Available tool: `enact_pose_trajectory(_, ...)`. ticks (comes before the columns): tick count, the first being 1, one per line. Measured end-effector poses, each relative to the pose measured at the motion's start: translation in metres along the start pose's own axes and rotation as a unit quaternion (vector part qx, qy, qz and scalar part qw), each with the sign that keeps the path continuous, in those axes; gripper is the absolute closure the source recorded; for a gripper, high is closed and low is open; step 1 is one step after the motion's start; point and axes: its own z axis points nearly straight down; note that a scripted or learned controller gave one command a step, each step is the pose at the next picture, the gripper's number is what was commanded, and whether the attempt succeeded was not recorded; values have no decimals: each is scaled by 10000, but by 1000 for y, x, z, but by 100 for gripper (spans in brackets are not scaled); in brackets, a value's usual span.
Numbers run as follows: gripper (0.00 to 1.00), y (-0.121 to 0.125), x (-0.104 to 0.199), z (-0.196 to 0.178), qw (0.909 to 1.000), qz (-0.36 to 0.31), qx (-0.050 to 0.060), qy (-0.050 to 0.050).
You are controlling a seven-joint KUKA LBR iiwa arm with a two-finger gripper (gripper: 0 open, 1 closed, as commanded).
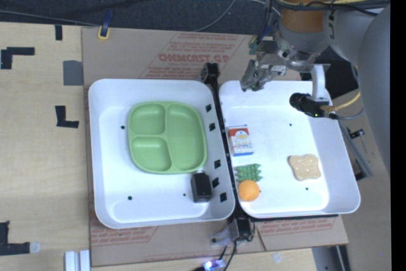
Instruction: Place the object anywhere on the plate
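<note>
Two white bins sit side by side before you, with the gripper (254, 82) over the far left corner of the right bin (336, 165)
You can see the green divided plate (167, 137) lying flat in the middle of the left bin (108, 155), with a small black block (201, 187) just beside its near right corner, by that bin's right wall. Your right bin carries a small red and white carton (240, 141) near its left wall, a green leafy piece (248, 171) nearer you, and an orange ball (248, 191) touching or almost touching it at the near left corner. A tan toast-like piece (305, 167) lies apart toward the right side. You cannot tell from this angle whether the tool's tips are apart or together, and nothing shows between them
</note>
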Motion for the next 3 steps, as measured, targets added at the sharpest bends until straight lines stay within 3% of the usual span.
enact_pose_trajectory(2,100,-3,114,0,10000,4,0,-3)
enact_pose_trajectory(3,100,13,166,6,10000,6,-4,-6)
